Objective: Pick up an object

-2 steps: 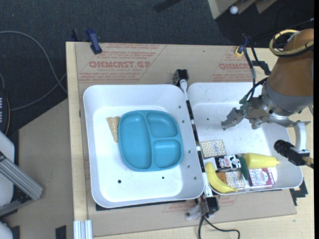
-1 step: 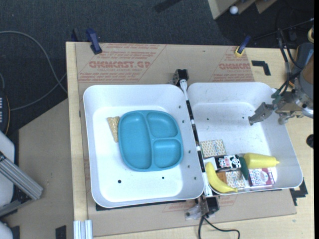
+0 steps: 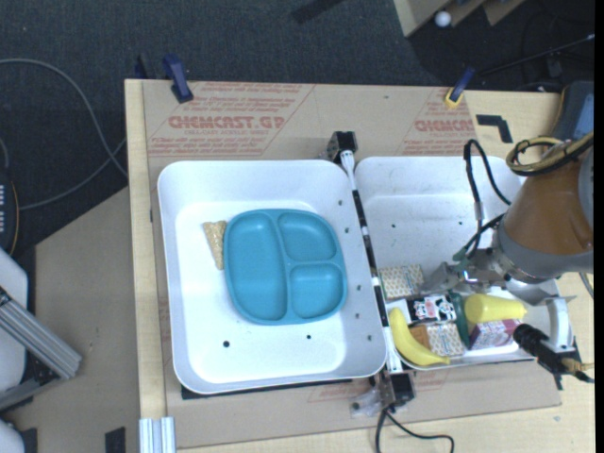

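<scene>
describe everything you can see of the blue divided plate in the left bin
The blue divided plate is a rounded-rectangle tray of smooth, plastic-looking turquoise, split into three compartments: one long one on its left, two smaller ones on its right. All three look empty. It lies flat and upright, slightly rotated, near the middle of the left bin. A tan cracker-like piece pokes out at its left edge, seemingly touching or tucked under it.

Glossy blue plastic plate (image 3: 283,264), smooth white plastic bins (image 3: 179,253), printed cardboard bench (image 3: 226,116).
</scene>
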Action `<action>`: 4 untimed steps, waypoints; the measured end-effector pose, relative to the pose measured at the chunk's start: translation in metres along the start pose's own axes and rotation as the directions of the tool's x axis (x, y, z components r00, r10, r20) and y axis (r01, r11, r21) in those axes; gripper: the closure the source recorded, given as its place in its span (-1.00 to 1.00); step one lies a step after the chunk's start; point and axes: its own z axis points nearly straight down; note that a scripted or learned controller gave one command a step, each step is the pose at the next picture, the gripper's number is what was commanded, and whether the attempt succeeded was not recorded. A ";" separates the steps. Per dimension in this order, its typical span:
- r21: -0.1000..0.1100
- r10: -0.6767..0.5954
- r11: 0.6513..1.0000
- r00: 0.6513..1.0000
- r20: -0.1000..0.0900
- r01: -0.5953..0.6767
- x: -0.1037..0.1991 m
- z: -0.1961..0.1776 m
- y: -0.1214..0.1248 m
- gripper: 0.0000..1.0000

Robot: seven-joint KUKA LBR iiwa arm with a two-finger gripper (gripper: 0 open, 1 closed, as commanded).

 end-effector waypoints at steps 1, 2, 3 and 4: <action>0.003 -0.003 1.000 1.000 -0.006 0.004 -0.078 0.011 0.057 -1.00; 0.005 -0.001 1.000 1.000 -0.004 0.001 -0.082 0.002 -0.019 -1.00; -0.001 -0.003 1.000 1.000 0.000 0.003 -0.035 -0.079 0.046 -1.00; -0.019 0.001 1.000 1.000 0.006 -0.001 -0.005 -0.014 -0.013 -1.00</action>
